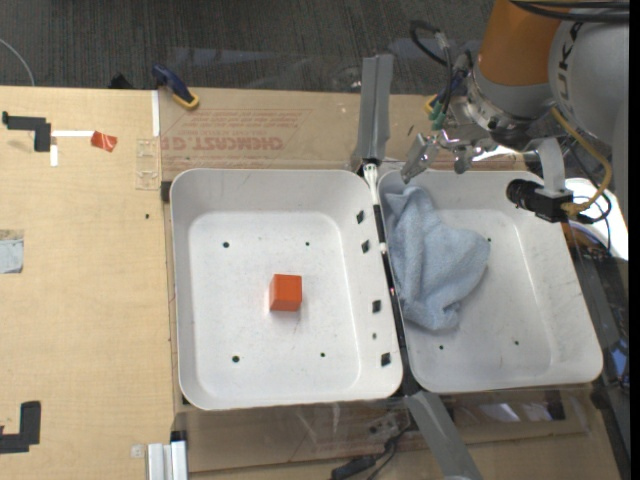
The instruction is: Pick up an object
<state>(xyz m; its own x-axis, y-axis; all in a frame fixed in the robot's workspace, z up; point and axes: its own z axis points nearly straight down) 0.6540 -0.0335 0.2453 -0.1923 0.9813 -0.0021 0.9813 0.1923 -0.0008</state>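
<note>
The two-finger metal gripper (432,155) hangs at the far edge of the right-hand shallow white bin (545,338), just above the top corner of the crumpled pale blue-grey cloth (432,258). Whether it is spread or closed I cannot tell — the metal parts at the wrist run together with cables and brackets at this slant. Nothing is visibly caught in it. The cloth's upper tip lies right below it, but touching or merely near is not clear from here.

The grey arm with its orange band (525,38) reaches in from the right and stands over the back rim of that bin. The cloth lies heaped against the bin's left wall, beside the divider between the two bins, and droops toward the middle of the bin floor. In the left-hand white bin (200,368) a small orange-red block (286,293) sits alone near the centre, well apart from the gripper.

As I judge it, the step in hand is the approach — the tool is posted above the cloth's corner and the pick itself is not yet done. The cloth is the nearer candidate; the block would call for a long traverse over the divider. The next move calls for a straight descent onto a raised fold of the cloth, deep enough to pinch fabric and not skim it, then a lift that drags the whole heap free of the bin wall. A soft fold may well slip out.
</note>
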